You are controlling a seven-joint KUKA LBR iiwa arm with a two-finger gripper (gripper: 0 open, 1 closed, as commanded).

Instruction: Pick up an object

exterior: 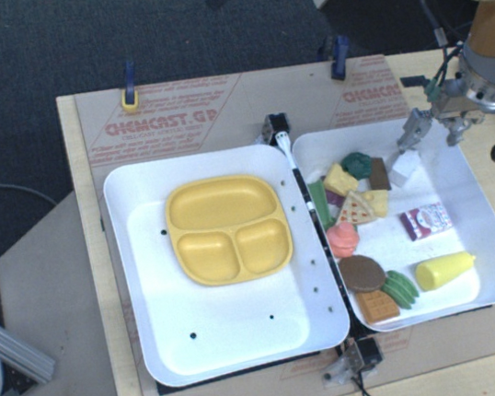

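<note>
The right bin [486, 201] holds several toy foods: a white block [403, 168], a purple packet [425, 220], a yellow piece [443, 269], a pizza slice [355, 210], a peach ball [343, 240], a brown disc [361, 270] and a dark green piece [357, 166]. My gripper [431, 135] hangs over the bin's far right part, above and just right of the white block. Its fingers are spread apart with nothing between them.
The left bin [156, 328] bears a yellow divided plate [229, 226]. A black divider [313, 229] runs between the bins. More toys crowd the right bin's left side: a green pod [399, 286] and a tan cracker [376, 304]. Clamps stand at the board's far edge.
</note>
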